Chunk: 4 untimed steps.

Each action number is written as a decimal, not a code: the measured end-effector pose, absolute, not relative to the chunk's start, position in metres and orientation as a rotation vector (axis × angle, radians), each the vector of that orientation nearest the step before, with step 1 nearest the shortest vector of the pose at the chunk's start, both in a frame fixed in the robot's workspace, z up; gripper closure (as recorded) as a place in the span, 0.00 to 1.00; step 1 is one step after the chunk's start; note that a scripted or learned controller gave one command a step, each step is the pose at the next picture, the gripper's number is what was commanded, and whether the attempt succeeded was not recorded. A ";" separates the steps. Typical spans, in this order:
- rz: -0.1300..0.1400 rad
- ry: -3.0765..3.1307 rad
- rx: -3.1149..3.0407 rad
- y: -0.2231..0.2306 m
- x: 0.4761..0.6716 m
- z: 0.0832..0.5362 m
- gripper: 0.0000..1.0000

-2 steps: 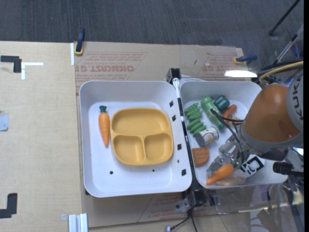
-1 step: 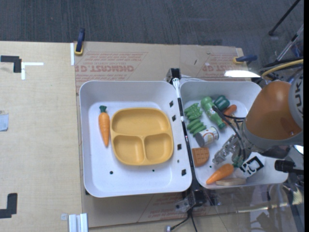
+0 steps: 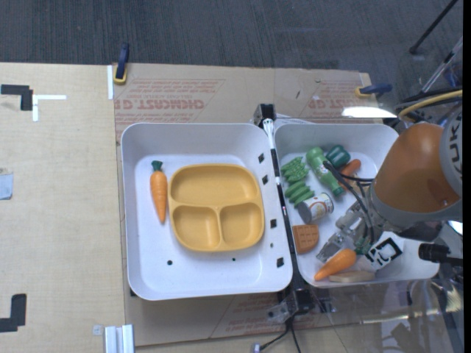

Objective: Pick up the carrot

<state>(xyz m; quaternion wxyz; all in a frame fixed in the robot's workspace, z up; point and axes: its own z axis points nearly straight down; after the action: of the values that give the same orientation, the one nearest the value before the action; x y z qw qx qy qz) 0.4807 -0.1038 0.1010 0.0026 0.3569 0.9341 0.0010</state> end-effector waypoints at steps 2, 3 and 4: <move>0.003 3.046 0.720 -0.095 0.483 0.102 1.00; 0.003 3.046 0.722 -0.095 0.483 0.102 0.00; 0.006 3.039 0.725 -0.095 0.486 0.111 1.00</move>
<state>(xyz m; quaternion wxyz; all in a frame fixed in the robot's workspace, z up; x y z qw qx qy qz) 0.4859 -0.0951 0.1110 0.0087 0.2319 0.9727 0.0019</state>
